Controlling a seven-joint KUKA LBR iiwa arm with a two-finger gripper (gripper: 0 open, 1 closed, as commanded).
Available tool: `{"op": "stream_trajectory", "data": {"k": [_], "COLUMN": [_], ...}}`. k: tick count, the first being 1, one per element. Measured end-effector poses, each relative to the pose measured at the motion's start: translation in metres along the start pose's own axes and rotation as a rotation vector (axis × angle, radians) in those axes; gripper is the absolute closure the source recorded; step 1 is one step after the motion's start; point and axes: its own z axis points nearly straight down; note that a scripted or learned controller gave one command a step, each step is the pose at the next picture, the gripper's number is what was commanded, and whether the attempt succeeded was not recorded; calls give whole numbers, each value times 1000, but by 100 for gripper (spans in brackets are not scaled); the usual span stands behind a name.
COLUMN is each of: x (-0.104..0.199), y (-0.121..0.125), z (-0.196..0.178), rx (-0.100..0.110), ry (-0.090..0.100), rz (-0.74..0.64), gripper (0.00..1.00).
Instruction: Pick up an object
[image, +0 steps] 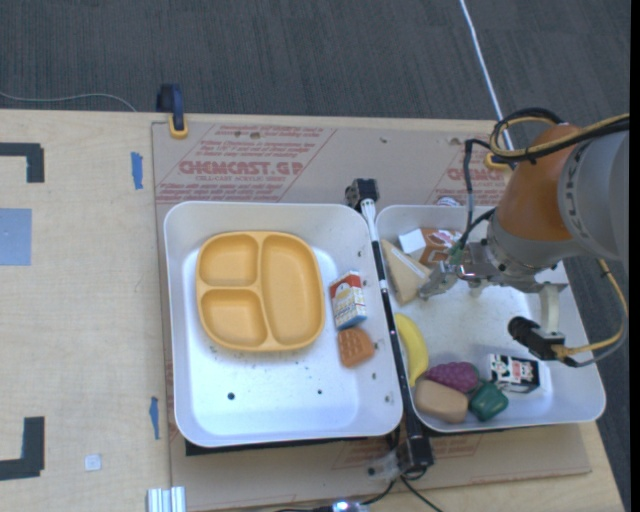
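While left bin (190, 330) holds yellow plate (262, 290), right bin (580, 395) banana (411, 345)

Far to the left of the gripper (447, 275) and farther from the camera: an orange clamp (176, 112) on the corner of a brown printed sheet (250, 160), with a strip of blue tape (136, 170) just beside that sheet's left edge. Left of the gripper and a little above it in the camera view, much nearer: a black clip (362, 192). Beyond the gripper, at the top of the view, a thin white cable (485, 60) across dark carpet (300, 50); at the far left, black tape marks (25, 162) on the pale wooden bench (80, 300).
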Motion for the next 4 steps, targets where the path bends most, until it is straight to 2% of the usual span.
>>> {"op": "stream_trajectory", "data": {"k": [1, 2, 3, 4], "x": [2, -92, -93, -12], "y": [60, 65, 65, 38], "z": [1, 1, -9, -127], "rx": [60, 77, 76, 8], "ry": [6, 33, 27, 4], "rz": [11, 0, -1, -2], "gripper": [0, 0, 100, 100]}}
